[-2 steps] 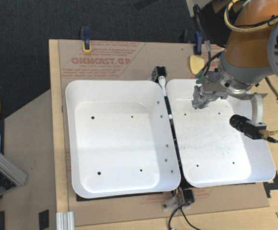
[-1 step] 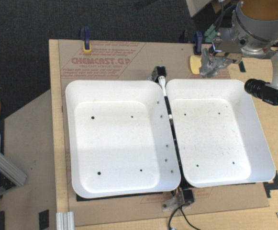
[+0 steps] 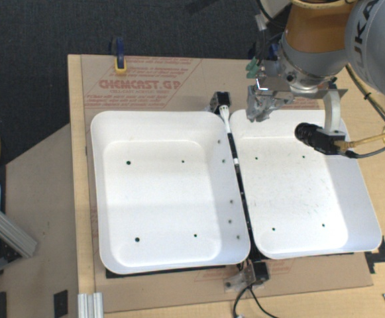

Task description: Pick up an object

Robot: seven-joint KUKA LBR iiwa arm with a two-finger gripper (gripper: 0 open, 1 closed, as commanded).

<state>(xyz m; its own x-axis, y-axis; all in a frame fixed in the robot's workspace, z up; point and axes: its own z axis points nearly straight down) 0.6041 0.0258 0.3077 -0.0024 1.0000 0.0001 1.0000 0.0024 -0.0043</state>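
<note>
Two white bins sit side by side on a brown board [image 3: 146, 78]. The left bin [image 3: 106, 177] and the right bin [image 3: 351, 197] touch along the middle, where a thin black strip [image 3: 235, 164] runs between them. The gripper [image 3: 258, 108] hangs over the top left corner of the right bin, close to its back edge. It is too hard to see if it is open or closed. No object can be seen between its tips or in either bin.
</note>
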